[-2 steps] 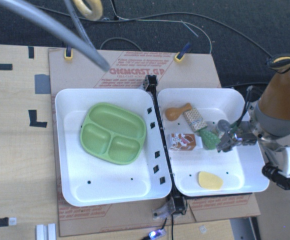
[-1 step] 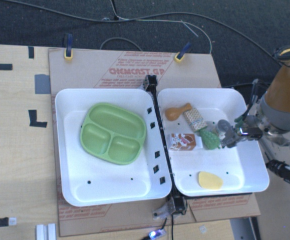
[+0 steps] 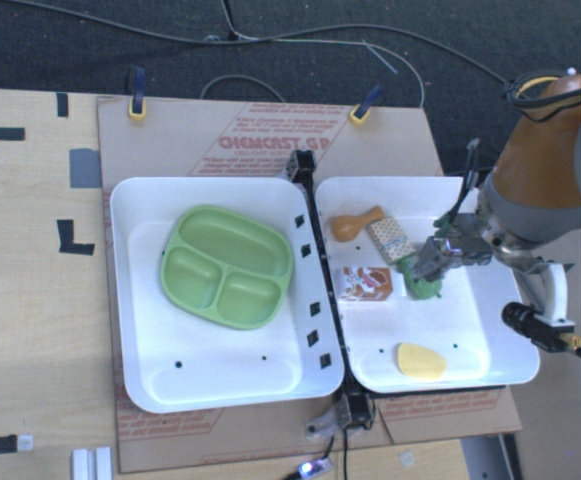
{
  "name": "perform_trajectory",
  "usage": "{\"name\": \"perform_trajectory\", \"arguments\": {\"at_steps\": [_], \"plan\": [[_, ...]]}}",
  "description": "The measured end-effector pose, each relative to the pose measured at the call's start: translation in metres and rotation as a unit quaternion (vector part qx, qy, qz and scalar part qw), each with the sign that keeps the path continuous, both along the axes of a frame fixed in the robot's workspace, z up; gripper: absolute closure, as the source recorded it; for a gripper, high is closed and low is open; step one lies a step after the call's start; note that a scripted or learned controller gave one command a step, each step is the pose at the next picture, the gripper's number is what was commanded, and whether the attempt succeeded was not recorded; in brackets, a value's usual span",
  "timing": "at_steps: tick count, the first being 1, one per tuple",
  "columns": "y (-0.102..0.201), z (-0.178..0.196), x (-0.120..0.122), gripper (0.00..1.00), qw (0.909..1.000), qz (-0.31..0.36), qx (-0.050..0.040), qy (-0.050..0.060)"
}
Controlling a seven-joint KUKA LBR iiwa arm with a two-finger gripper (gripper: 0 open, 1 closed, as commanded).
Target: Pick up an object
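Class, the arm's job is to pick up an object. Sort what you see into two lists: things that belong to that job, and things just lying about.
Belongs to the job:
gripper
green toy under the gripper
orange piece
patterned block
printed packet
yellow piece

Just lying about:
green divided plate in the left bin
clamps
cables

Camera view: fixed above the bench (image 3: pixel 30 218); looks down at a slant
Facing: toward the two white bins (image 3: pixel 130 268); dark floor beyond them at the frame's top
Range: moderate; both bins fit whole, side by side
Arm (image 3: pixel 540 168): enters right of the bins
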State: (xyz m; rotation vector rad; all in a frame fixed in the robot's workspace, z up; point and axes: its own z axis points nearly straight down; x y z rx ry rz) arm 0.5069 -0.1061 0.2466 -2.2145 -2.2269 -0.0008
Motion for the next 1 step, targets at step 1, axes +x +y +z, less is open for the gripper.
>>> {"name": "perform_trajectory", "arguments": {"at_steps": [1], "plan": [[0.055, 0.0034, 0.0208, 1.0, 1.0, 0.001, 0.0001, 0.0]]}}
